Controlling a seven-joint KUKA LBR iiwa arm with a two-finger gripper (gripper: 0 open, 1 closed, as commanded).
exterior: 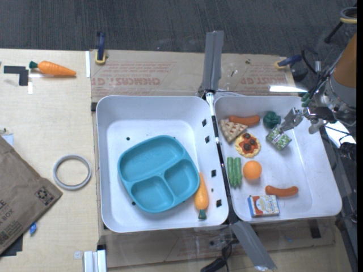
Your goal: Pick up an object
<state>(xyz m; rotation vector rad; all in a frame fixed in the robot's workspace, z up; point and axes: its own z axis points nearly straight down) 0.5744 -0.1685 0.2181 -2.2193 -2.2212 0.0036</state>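
– Starting with the big pieces, what sits where?

– Two white bins share the tabletop. The left bin (pixel 108 123) carries a blue divided tray (pixel 159 174) with a toy carrot (pixel 202 194) just beside it. The right bin (pixel 326 169) holds the small toy foods, and the hand (pixel 303 122) hangs over its upper right part.

– Is the hand wide or narrow, or holding something?

– I cannot tell; the slanted view and the cables around the wrist blur its outline. Nothing shows plainly held in it.

– Which thing looks like the target?

– My guess is the green-and-white packet (pixel 279 139), since it lies closest, just below and left of the hand. It rests tilted on the bin floor, with a broccoli piece (pixel 271 118) near its top and a round tart (pixel 248 145) a little to its left.

– How would it handle?

– It looks like a light toy carton: probably hollow, fairly stiff, with flat glossy faces that could slip. I would take it across its narrow width, on two opposite flat faces near the middle, matching the wrist to its tilt. A corner pinch would likely twist it free.

– Any easier options among the smaller things?

– The orange ball (pixel 252 169) sits well apart from its neighbours, but a round, smooth shape tends to roll out. The sausage (pixel 282 191) lower down is slim and probably rubbery, best pinched across its middle.
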